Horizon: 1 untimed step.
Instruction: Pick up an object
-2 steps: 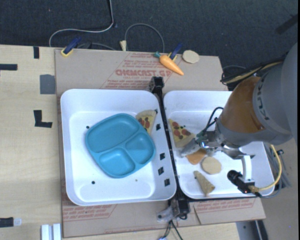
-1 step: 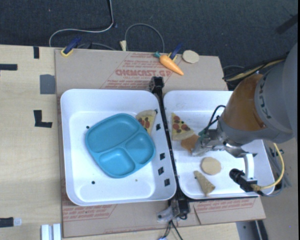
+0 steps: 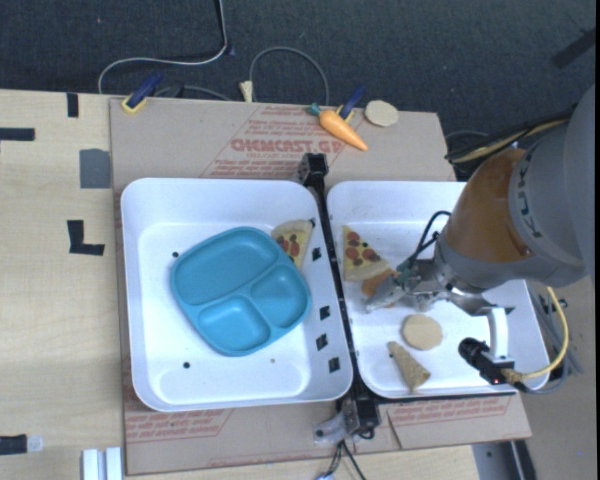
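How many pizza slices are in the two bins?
2. One pizza slice lies in the left bin, at the blue plate's upper right edge. The other pizza slice lies in the right bin, near the divider. The arm may hide more.

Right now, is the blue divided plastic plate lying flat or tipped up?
Flat. The blue divided plastic plate lies on the floor of the left white bin, its three compartments facing up and holding nothing.

Pizza slice (image 3: 362, 253), right bin's left side
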{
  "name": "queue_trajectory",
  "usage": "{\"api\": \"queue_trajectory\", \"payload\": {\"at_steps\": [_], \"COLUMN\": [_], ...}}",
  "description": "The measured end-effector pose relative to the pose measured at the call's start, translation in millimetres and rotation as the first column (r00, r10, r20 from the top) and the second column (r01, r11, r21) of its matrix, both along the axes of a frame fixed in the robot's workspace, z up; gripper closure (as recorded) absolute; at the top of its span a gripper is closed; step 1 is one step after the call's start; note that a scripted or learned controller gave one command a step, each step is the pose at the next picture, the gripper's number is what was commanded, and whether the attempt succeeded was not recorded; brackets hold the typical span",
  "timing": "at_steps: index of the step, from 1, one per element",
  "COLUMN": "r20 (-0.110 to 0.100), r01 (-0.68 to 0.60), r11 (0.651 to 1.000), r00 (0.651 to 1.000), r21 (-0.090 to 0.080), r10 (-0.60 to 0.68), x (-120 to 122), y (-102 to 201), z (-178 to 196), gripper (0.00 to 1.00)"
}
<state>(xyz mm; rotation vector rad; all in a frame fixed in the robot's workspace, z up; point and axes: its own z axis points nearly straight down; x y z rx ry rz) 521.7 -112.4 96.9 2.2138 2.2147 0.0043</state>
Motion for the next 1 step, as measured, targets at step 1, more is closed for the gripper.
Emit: {"api": "queue_trajectory", "payload": {"at_steps": [1], "r20": [-0.007], "r01": [-0.002], "r11": [1.0], "r00": [1.0], "r21": [0.004], "r10": [0.002], "x": [52.5], "y": [14.0], "z": [-10.7], "gripper": [0.0]}}
